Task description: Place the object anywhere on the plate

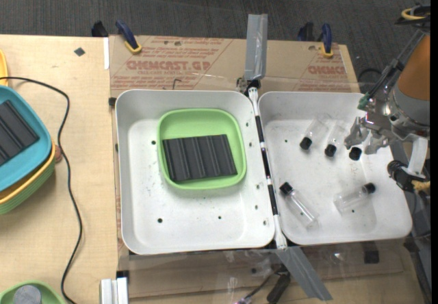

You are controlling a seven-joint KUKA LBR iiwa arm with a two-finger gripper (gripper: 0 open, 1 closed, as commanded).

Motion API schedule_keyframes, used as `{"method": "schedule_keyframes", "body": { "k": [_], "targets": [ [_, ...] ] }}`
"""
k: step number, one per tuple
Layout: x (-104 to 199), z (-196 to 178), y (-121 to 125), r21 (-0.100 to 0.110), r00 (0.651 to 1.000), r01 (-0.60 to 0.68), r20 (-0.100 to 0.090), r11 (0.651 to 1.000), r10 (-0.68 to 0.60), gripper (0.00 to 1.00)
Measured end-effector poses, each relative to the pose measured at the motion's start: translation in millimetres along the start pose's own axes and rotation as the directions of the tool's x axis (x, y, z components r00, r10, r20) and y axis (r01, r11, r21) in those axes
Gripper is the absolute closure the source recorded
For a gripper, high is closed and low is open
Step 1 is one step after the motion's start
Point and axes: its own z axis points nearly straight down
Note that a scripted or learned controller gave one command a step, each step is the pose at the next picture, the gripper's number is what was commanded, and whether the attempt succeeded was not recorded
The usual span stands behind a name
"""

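**Bench, two bins: vials in the right one, plate in the left, nothing visibly held**

Wood bench point(61, 241), cardboard under two white bins, grey carpet beyond. The objects are small clear vials with black caps, all scattered in the right bin point(321, 231). One vial point(354, 153) lies just beside the gripper. Two more lie near it: vial two point(330, 149) and vial three point(306, 142). Lower down lie vial four point(296, 200) and vial five point(357, 197).

The gripper point(364, 137) sits over the right bin's right side, above or against the nearest vial; contact is too small to call. I cannot tell whether the gripper is apart or together, since clutter at the wrist hides it. No vial is visibly clamped in it.

The green plate point(169, 126) sits in the left bin point(137, 227), well apart from every vial, with a dark ridged mat point(200, 157) on it.

Risks, as a judgement:
- The vials are round and slick, so one is likely to roll or squirt out of a pinch.
- Clear glass on white makes for poor aim.
- The closely grouped vials may get knocked or double-grabbed.
- The carry crosses the divider point(263, 159) between the bins, where a loose grip would drop the vial short.
- On the plate, a vial may roll along the mat ridges or off the rim.
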Motion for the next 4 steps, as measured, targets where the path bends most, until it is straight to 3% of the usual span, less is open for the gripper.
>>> {"method": "schedule_keyframes", "body": {
  "k": [1, 2, 3, 4],
  "targets": [
    [0, 0, 0, 0.0, 1.0, 0.0, 0.0, 1.0, 0.0, 0.0],
    [-23, -88, -37, 0.0, 0.976, -0.217, 0.0, 0.976, 0.217, 0.0],
    [-49, -104, -36, 0.001, 0.901, -0.433, 0.001, 0.901, 0.433, 0.0],
    [-48, -92, -32, 0.003, 0.791, -0.612, 0.002, 0.791, 0.612, 0.0]
  ]
}}
